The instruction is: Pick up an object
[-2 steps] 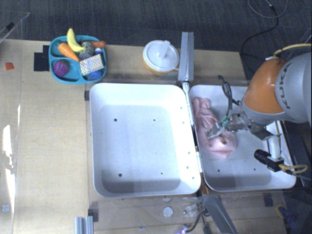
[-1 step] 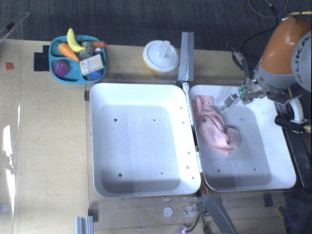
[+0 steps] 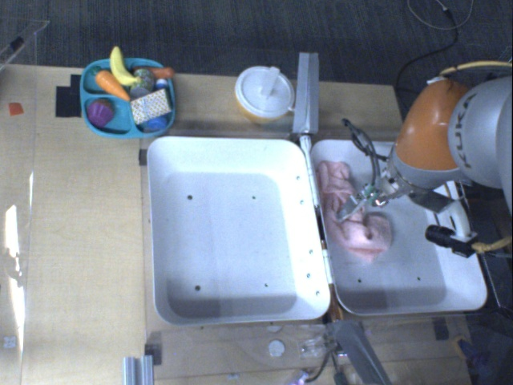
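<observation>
A robotics lab: a wooden desk (image 3: 72,239) bearing two white bins (image 3: 228,227), a grey-and-orange arm (image 3: 449,135), loose cables (image 3: 437,10).

Pink, soft and crumpled object (image 3: 353,207) — stretched lengthwise along the left side of the right bin (image 3: 417,291), rounder and bulkier at its near end.

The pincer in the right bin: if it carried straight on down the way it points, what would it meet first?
Most likely the pink object lying directly beneath the pincer in the right bin. How much gap remains between them is unclear from this slanted view.
</observation>
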### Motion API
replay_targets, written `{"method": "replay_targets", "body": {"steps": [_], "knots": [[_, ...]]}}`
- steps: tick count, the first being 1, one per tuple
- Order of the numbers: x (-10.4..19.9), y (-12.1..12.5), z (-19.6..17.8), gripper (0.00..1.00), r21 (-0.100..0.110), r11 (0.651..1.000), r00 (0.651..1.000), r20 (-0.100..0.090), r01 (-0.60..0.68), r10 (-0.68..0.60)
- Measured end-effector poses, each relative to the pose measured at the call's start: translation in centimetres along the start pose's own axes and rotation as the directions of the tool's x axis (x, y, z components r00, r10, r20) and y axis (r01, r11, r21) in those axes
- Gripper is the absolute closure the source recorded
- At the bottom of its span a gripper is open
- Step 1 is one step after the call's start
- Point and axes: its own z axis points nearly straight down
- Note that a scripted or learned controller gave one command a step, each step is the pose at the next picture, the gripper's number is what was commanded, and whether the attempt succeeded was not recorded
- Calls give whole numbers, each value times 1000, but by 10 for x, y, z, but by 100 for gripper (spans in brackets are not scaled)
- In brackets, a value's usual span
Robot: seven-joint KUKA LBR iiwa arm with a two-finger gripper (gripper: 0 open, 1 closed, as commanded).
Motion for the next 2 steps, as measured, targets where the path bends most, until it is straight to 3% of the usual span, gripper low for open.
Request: {"method": "replay_targets", "body": {"steps": [1,2], "knots": [[0,4,-13,100,-9,1000,1000,4,2,-2],[-1,69,-93,100,5,972,972,-7,235,-235]]}}
